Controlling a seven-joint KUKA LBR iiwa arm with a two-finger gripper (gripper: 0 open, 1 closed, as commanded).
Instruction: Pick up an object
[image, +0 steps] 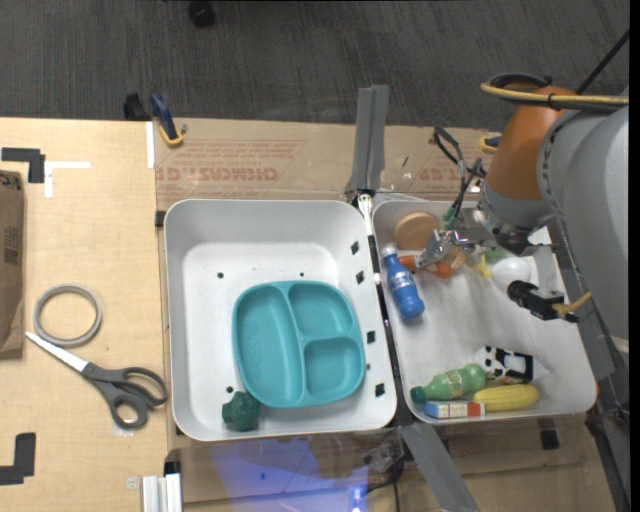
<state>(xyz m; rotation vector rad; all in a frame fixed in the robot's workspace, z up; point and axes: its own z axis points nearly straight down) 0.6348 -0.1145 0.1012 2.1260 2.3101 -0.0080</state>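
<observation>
Two white bins (190, 300), hand (445, 250) over right bin

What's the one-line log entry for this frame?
arm: over right bin | gripper: low at far end, near blue bottle | grasp: unconfirmed | left bin: teal tray

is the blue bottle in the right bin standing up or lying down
Lying down: the blue bottle rests on its side on the right bin floor, its length running along the divider.

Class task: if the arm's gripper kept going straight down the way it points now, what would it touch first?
Probably the small orange object under the gripper, beside the blue bottle in the right bin. Depth is unclear from one view.
</observation>
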